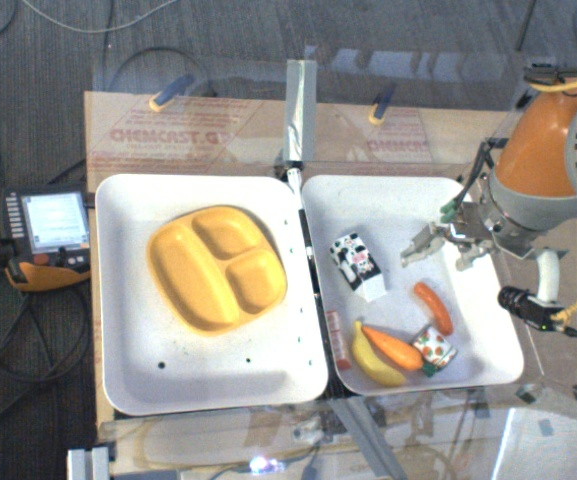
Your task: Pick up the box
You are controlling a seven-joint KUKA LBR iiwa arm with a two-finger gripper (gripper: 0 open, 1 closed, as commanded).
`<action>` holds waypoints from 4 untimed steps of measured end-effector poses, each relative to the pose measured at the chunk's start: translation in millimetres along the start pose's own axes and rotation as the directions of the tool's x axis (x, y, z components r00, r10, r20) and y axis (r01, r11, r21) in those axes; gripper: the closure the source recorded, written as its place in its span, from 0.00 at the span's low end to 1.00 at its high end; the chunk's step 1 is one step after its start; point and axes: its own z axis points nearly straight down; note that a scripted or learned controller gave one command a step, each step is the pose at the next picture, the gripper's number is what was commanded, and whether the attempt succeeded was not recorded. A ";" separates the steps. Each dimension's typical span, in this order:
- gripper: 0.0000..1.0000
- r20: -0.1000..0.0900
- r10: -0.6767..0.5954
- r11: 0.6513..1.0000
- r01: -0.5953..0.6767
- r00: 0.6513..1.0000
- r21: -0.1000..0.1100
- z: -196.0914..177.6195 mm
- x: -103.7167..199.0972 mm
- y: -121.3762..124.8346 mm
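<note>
Gripper (446, 251): fingers spread, grasping nothing, poised over the right bin (488, 368) near its far right side.
Box (356, 264): black-and-white, lying in the right bin's left half, apart from the gripper.
Sausage (433, 307): just below the gripper.
Carrot (393, 348), banana (373, 366), small carton (434, 349): clustered at the right bin's near edge.
Yellow tray (218, 266): in the left bin (128, 368).

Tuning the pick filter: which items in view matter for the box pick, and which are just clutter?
Job:
- black-and-white box, right bin
- gripper, open, apart from it

Clutter:
- sausage
- carrot
- banana
- small patterned item
- yellow divided tray, left bin
</note>
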 end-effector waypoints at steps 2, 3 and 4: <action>0.00 0.004 -0.257 0.966 0.257 0.966 -0.002 95.2 50.6 29.4; 0.00 0.002 -0.377 0.926 0.377 0.926 -0.002 95.3 43.3 118.1; 0.00 0.004 -0.337 0.941 0.337 0.941 0.000 89.7 -31.4 41.4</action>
